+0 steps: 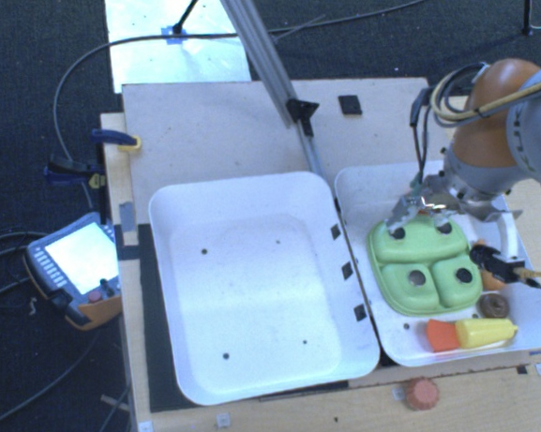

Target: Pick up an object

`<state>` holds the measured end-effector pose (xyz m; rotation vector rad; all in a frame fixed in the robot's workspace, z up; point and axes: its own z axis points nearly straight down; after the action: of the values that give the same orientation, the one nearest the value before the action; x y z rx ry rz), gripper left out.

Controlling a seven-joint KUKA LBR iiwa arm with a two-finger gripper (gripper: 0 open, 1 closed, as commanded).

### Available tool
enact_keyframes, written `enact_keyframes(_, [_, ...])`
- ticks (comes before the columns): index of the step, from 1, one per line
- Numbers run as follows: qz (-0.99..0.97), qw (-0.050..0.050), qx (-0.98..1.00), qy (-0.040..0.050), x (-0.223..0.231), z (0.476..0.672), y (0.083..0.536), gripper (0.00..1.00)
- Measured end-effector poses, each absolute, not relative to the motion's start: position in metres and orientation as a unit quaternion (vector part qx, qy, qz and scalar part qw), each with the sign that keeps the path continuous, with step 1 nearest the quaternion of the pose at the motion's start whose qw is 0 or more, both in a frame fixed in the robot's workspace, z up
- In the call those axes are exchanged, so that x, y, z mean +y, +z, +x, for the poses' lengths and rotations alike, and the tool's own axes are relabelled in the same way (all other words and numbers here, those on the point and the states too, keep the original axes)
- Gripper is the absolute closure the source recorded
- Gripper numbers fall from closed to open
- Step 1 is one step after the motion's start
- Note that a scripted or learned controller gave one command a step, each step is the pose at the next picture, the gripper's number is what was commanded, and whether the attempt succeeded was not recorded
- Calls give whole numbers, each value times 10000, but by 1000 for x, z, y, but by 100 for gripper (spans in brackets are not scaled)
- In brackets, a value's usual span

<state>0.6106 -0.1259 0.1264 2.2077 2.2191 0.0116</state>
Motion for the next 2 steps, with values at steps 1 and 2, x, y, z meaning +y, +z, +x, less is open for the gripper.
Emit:
enact_keyframes(1, [7058, 23, 7084, 24, -125, 609, 132, 100])
enact_keyframes(2, [7069, 34, 7073, 20, -135, 606, 187, 100])
